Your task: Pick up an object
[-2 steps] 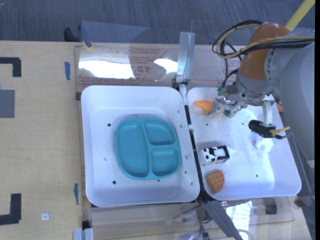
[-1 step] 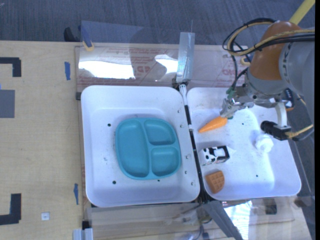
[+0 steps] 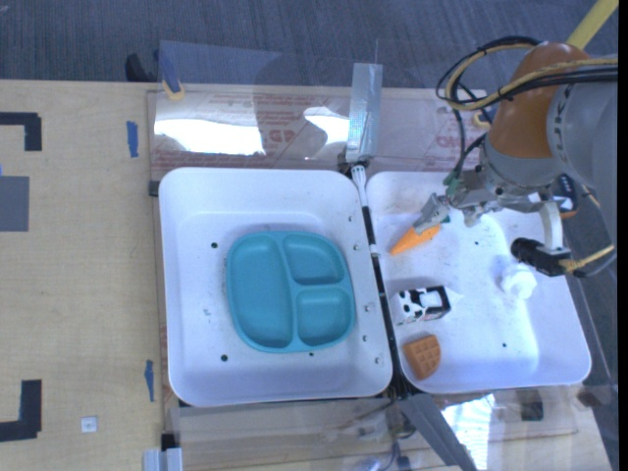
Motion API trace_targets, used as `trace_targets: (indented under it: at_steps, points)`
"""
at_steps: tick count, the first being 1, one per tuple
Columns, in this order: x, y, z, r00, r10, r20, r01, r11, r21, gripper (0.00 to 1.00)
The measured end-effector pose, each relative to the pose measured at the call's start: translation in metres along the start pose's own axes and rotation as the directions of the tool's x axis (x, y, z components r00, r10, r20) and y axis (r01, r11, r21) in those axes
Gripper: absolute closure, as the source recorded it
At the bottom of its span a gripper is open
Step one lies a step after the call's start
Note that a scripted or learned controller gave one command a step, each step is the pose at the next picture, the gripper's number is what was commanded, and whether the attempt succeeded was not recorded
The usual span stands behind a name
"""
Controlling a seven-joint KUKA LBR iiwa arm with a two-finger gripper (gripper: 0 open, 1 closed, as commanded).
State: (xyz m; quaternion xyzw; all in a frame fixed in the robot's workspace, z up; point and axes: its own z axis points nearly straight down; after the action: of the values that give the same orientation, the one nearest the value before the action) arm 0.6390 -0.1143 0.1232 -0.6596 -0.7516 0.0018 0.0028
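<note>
Pale wooden table [image 3: 78, 263], two white bins. In the right bin [image 3: 549, 351], the carrot [image 3: 415, 238] lies near the left wall, tip toward it. My hand [image 3: 446, 207] touches its green end; grip state indeterminate.

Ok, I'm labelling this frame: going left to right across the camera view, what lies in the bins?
Teal divided plate → black-and-white cow toy → small white object. The carrot and the waffle-like piece overlap the cow's span, so I left them out.

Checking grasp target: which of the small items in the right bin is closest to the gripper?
The orange carrot, right under the gripper at the bin's upper left. The black-and-white cow toy and tan waffle piece lie lower.
</note>
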Motion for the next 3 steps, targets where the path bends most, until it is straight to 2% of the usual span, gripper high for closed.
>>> trace_targets:
  at_steps: [1, 2, 3]
  points:
    - [0.012, -0.003, 0.037, 1.0, 0.029, 0.003, -0.029, 1.0, -0.011, 0.0]
    - [-0.046, -0.05, 0.013, 0.985, 0.172, 0.0, -0.172, 0.985, -0.001, 0.0]
    - [-0.075, -0.054, 0.038, 0.99, 0.141, -0.002, -0.141, 0.99, -0.009, 0.0]
